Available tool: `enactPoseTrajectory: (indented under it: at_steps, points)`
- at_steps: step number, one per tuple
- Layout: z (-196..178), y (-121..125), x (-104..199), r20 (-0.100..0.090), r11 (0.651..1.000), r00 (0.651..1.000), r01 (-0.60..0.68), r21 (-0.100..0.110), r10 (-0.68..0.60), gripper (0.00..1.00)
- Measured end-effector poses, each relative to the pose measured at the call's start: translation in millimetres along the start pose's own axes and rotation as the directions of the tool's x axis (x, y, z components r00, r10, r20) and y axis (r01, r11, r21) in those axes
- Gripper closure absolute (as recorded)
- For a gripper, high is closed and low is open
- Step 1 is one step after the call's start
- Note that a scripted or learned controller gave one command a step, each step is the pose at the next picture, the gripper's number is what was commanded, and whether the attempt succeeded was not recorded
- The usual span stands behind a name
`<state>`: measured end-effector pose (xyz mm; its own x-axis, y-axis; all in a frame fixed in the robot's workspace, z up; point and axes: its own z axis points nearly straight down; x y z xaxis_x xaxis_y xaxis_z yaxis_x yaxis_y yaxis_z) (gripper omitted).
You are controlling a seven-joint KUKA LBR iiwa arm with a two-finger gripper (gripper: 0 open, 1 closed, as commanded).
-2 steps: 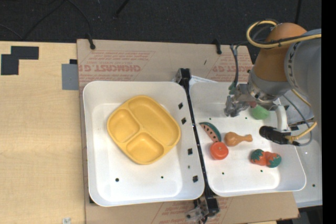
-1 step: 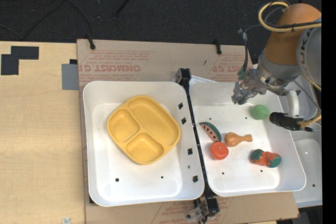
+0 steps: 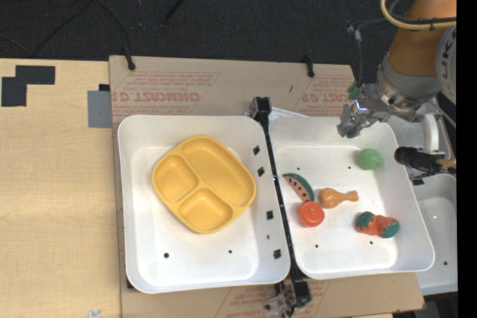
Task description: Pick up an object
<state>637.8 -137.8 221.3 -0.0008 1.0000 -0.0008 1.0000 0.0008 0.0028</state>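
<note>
The right bin holds several toy foods: a green ball, a watermelon slice, a tan chicken drumstick, a red tomato and a red-and-green strawberry piece. My gripper hangs over the bin's far edge, up and left of the green ball, apart from every object. Nothing is visible between its fingers.
The left bin holds a yellow divided plate. A black divider runs between the bins. Cardboard lies under both bins. A black fixture sticks out past the right bin's right wall.
</note>
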Motion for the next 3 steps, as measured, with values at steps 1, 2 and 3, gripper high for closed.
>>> enactPoseTrajectory:
  at_steps: [1,2,3]
  points:
    - [-40,0,-1,0.0,1.0,1.0,0.0,0.001,0.0,1.0]
    - [-28,-18,56,-0.003,1.0,1.0,0.004,0.008,-0.004,1.0]
    - [-18,-29,106,-0.002,1.0,1.0,0.003,0.009,-0.003,1.0]
